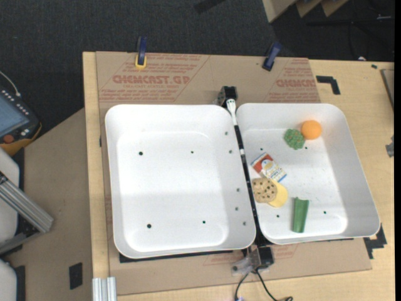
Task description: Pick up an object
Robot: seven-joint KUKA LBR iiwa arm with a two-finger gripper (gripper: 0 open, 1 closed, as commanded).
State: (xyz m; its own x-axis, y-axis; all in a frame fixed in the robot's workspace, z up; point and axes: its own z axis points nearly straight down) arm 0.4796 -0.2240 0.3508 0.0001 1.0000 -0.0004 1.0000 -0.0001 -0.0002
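All the candidates lie in the right bin [354, 168], the bin on the side from which the gripper would reach in. Whether the gripper is apart or together cannot be told from this view.

An orange ball [311, 129] touches a lumpy green piece [294, 138] toward the bin's far end. A small printed packet [267, 167] lies near the dividing wall, and a cookie [264, 190] overlaps a yellow disc [280, 197] just below it. A green stick [300, 214] sits a little apart.

The risks are probably these: the ball could roll off a closing grasp, the flat packet and cookie offer little to pinch, and a descent beside the wall shared with the left bin [169, 115] could strike the rim. The stick looks the safest choice.
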